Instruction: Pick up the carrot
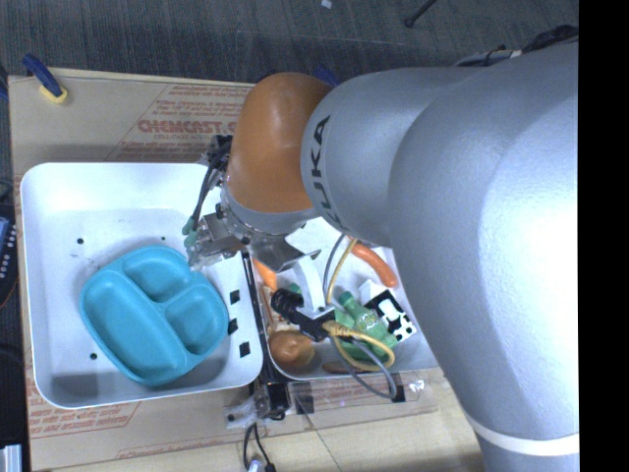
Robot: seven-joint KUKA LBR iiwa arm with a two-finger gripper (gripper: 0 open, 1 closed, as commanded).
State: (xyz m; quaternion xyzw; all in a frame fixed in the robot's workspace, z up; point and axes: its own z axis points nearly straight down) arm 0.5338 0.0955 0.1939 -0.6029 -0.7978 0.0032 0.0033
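The carrot (372, 262) is a slim orange piece lying in the right bin (418, 357), partly hidden under the grey arm. The gripper (208, 236) hangs below the orange wrist band, over the divide between the two bins, just above the upper right rim of the blue plate (147, 313). It is to the left of the carrot and apart from it. The arm's bulk covers most of the right bin.
The blue divided plate lies in the left bin (59, 224). In the right bin sit a brown round item (291, 348), a green item (356, 321) with yellow wire, a black-and-white tag (393, 317) and a small orange sliver (263, 274) near the divider.
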